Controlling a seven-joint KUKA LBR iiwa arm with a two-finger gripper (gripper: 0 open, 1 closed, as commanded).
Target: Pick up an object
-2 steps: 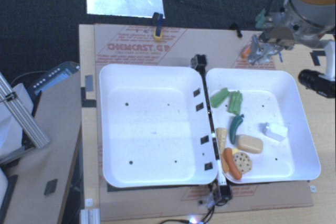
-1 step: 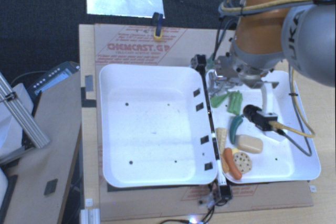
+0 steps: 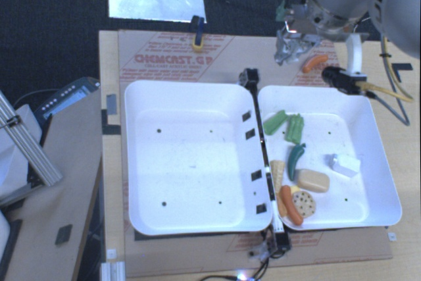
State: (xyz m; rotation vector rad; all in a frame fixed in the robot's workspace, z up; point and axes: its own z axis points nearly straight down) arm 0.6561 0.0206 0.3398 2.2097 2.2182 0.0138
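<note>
Your gripper [image 3: 294, 49] hangs raised above the far edge of the right bin [image 3: 378, 141], over the worktop [image 3: 171, 52] rather than over the toys. Just beside it, to its right, sits a small orange piece [image 3: 315, 63]. Whether that piece is pinched, merely near the gripper, or lying on the worktop behind the bin, you cannot tell from this angle, and the gripper's spread is equally unreadable against the clutter of metal and cable.

Everything else worth picking lies in the right bin: two green pods [image 3: 285, 124] near the divider, a dark green pepper [image 3: 296, 156], a tan block [image 3: 312, 180], a round cookie [image 3: 303, 204], an orange carrot [image 3: 291, 205] against the near-left corner, and a white-and-grey piece [image 3: 343, 164] standing apart.

To do this step well, choose something with free space on both sides — the white-and-grey piece or the tan block look easiest. The carrot and cookie touch, and the pods crowd the wall, so a descent there probably risks nudging rather than gripping. Come straight down and centred — close only once low enough.
</note>
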